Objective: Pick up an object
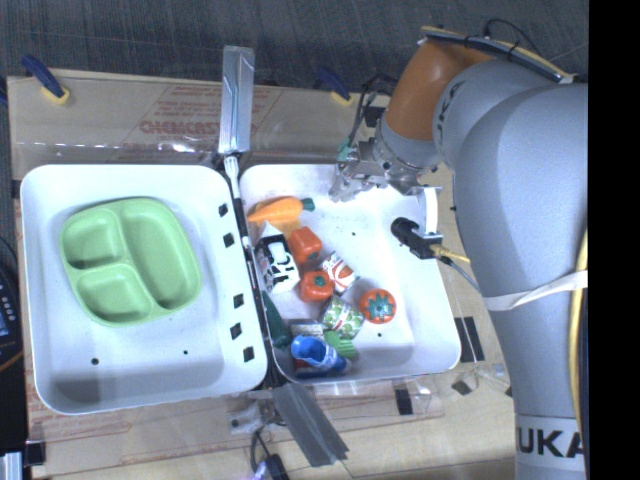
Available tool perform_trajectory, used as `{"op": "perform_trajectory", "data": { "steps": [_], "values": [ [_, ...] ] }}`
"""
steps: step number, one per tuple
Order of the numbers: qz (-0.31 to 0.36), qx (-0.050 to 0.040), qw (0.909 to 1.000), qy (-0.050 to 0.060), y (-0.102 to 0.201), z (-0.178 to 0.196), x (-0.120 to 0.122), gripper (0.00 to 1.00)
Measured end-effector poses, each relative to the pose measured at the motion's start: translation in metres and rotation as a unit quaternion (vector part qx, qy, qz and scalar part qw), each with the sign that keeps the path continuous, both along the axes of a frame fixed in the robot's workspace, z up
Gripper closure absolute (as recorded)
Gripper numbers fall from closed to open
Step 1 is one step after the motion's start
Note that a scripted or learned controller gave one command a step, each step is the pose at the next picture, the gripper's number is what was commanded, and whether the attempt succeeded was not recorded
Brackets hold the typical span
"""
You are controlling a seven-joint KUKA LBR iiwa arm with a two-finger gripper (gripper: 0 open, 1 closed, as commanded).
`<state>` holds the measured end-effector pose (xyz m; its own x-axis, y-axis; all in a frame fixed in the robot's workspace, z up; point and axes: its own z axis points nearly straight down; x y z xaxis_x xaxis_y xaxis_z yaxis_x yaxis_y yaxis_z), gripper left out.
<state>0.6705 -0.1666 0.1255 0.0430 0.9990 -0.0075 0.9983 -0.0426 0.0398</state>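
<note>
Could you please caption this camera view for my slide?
Gripper above right bin of toys; green plate in left bin.

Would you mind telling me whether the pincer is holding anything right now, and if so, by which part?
Nothing is held. The pincer hangs above a bare stretch at the far end of the right bin, apart from the carrot and the other toys.
</note>
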Motion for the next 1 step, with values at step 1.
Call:
{"op": "perform_trajectory", "data": {
  "steps": [1],
  "values": [
    [0.000, 0.0000, 1.0000, 0.000, 0.0001, -0.0003, -0.0002, 0.00]
  ]
}}
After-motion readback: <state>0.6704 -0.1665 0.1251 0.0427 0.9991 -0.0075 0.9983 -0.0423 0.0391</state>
